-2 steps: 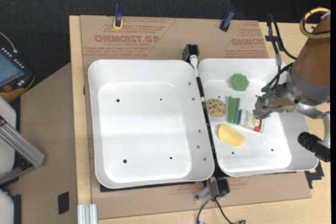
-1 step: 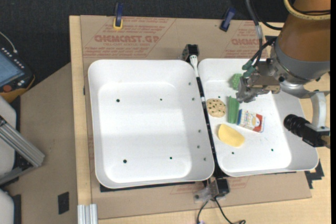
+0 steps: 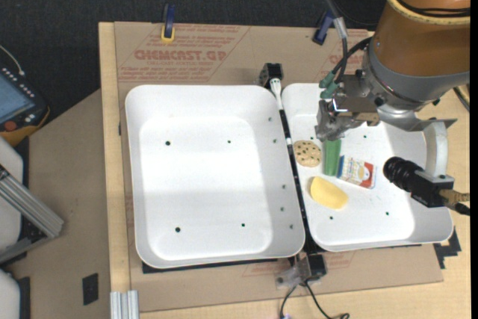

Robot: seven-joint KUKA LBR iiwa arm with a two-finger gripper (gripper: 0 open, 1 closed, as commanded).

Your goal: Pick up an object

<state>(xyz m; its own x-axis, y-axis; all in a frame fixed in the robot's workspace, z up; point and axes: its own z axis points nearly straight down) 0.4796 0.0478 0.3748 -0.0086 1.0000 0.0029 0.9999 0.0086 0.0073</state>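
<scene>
The gripper (image 3: 331, 132) hangs low in the right bin (image 3: 388, 229), just up-view and slightly right of the cookie (image 3: 306, 153). The cookie is the round, dark-speckled thing close to the wall shared with the left bin (image 3: 202, 183).

The likeliest target is the green block (image 3: 331, 160). It lies just to the cookie's right, very near it or perhaps touching. Its long axis runs up and down the view, roughly in line with that shared wall.

The block's far end disappears under the gripper, so the gripper stands over that end rather than over the middle. The visible part of the block reaches toward the near edge, past the cookie's level.

From this slanted view I cannot tell whether the gripper is parted or closed, nor whether it already touches the block. Nothing can be seen held in it.

A small carton (image 3: 357, 172) in white, red and blue lies beyond the block from the cookie, just beside the block. A yellow piece (image 3: 328, 193) lies down-view and to the right of the cookie, near the block's lower end.

My judgement is that the grasp turns on this offset. A grip across the block's short width would want the gripper brought a little down-view along the long axis, and the cookie and carton leave little room on either flank.
</scene>
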